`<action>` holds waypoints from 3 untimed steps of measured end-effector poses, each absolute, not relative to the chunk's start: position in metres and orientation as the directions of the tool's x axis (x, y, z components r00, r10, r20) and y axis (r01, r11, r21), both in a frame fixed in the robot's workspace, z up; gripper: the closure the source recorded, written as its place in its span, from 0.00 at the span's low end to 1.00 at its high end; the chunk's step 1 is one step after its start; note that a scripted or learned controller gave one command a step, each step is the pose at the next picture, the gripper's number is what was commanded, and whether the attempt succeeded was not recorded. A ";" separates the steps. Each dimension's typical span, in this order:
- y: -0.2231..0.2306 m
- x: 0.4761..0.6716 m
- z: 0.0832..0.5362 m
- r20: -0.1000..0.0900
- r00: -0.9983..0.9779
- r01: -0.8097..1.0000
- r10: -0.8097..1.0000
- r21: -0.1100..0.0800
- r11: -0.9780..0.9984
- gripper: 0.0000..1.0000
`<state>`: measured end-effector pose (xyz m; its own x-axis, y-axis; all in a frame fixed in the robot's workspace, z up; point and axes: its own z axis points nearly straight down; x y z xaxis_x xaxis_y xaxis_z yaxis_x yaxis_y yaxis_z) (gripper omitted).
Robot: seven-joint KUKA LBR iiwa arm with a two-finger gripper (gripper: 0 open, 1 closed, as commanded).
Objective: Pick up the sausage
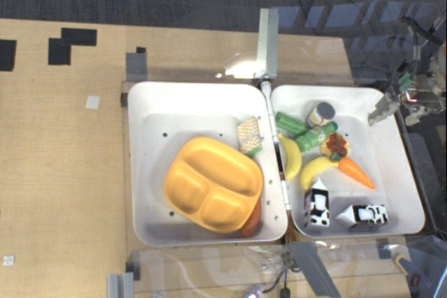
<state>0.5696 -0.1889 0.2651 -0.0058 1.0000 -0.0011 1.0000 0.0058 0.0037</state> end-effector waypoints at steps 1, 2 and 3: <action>-0.188 0.572 0.277 -0.002 -0.012 1.000 1.000 0.010 0.012 1.00; -0.177 0.514 0.279 -0.003 -0.185 0.983 0.983 0.006 0.185 1.00; -0.197 0.565 0.412 -0.007 -0.308 0.951 0.951 0.009 0.308 1.00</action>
